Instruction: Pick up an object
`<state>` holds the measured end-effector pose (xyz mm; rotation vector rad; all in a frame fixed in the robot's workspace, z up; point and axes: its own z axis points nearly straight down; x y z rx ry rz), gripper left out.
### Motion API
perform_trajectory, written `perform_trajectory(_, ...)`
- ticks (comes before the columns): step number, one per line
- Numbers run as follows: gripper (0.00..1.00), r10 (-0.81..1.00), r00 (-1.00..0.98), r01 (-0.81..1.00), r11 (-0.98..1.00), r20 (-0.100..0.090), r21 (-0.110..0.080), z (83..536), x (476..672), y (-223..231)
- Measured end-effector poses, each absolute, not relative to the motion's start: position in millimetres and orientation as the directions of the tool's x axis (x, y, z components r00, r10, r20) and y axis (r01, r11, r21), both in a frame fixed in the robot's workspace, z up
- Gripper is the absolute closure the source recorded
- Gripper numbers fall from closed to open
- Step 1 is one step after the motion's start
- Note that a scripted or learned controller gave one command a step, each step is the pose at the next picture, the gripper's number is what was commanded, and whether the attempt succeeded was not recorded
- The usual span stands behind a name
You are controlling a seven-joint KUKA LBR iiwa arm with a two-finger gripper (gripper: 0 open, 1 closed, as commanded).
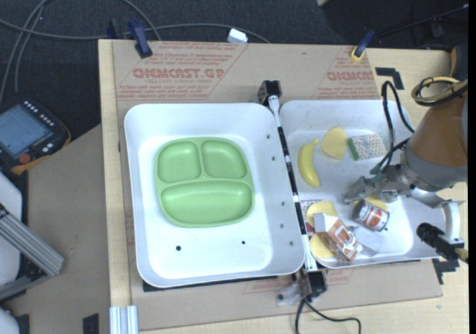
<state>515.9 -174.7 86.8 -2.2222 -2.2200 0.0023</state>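
My gripper reaches in from the right and hangs low over the middle of the right bin. Just below it in the view lies a small can with a red and white label, close to the gripper tip. A yellow banana rests to the gripper's left. Toward the back lie a yellow rounded piece and a small green and white box. At the bin's front a red and white packet rests on a yellow disc. I see nothing lifted.
The left bin holds a green divided plate. A black divider strip runs between the bins. The arm's grey body with its orange band covers the right bin's far right side. Cables lie on the floor behind the bench.
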Motion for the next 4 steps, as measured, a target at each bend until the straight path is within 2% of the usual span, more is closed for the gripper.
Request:
perform_trajectory(1, 1.0, 1.0, 0.001, 1.0, -0.001, -0.001, 0.001, 97, 516.8, -174)
perform_trajectory(2, 0.0, 1.0, 0.001, 1.0, -0.001, -0.001, 0.001, 97, 516.7, -174)
perform_trajectory(3, 0.0, 1.0, 0.001, 1.0, -0.001, 0.001, -0.002, 84, 478.7, -176)
perform_trajectory(4, 1.0, 1.0, 0.001, 1.0, -0.001, -0.001, 0.003, 95, 480.0, -177)
